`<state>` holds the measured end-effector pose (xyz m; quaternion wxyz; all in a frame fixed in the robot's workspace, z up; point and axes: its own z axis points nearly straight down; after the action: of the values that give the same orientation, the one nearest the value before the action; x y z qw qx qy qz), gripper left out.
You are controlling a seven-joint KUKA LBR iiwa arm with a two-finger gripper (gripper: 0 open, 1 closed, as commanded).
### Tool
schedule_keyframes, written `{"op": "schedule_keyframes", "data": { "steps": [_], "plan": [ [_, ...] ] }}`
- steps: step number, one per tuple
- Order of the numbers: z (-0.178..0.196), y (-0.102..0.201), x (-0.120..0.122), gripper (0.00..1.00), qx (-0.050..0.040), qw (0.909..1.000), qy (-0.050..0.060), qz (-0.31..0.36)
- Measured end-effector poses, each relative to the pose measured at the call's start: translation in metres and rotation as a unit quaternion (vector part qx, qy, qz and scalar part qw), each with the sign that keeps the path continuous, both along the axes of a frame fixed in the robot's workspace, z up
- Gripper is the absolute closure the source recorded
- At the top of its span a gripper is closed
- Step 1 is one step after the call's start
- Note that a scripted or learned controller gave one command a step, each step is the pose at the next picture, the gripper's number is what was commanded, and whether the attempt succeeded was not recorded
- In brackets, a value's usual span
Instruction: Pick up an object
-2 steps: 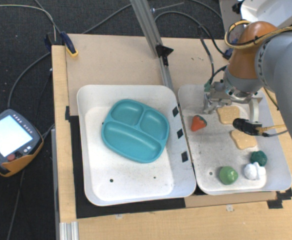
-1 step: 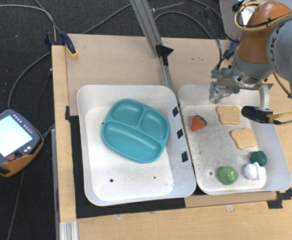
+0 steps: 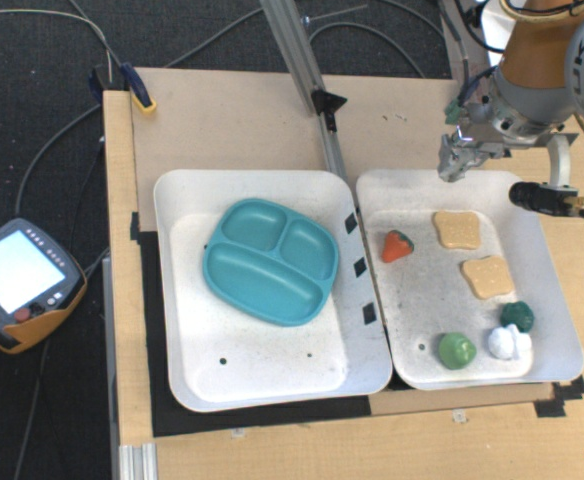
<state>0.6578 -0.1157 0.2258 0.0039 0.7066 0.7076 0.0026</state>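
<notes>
The right bin (image 3: 547, 268) holds a red strawberry-like piece (image 3: 397, 246), two tan bread-like pieces (image 3: 458, 230) (image 3: 488, 276), a green round piece (image 3: 456, 350), a dark green piece (image 3: 518, 316) and a white piece (image 3: 504, 343). My gripper (image 3: 456, 163) hangs over the far edge of that bin, above and behind the upper bread piece, apart from every object. Nothing shows between its fingers.
A teal divided plate (image 3: 270, 260) lies in the left bin (image 3: 187, 368). A slanted metal pole (image 3: 297, 43) comes down between the bins at the back. A handheld pendant (image 3: 17, 283) rests on the floor at left. Cables run across the dark floor.
</notes>
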Motion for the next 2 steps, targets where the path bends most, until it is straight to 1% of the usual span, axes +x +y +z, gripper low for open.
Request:
{"op": "schedule_keyframes", "data": {
  "steps": [1, 2],
  "plan": [
    [0.06, -0.008, -0.003, 1.0, -0.0001, 1.0, 0.0, 0.0],
    [0.058, 0.047, 0.002, 1.0, 0.0017, 1.0, 0.004, 0.003]
  ]
}}
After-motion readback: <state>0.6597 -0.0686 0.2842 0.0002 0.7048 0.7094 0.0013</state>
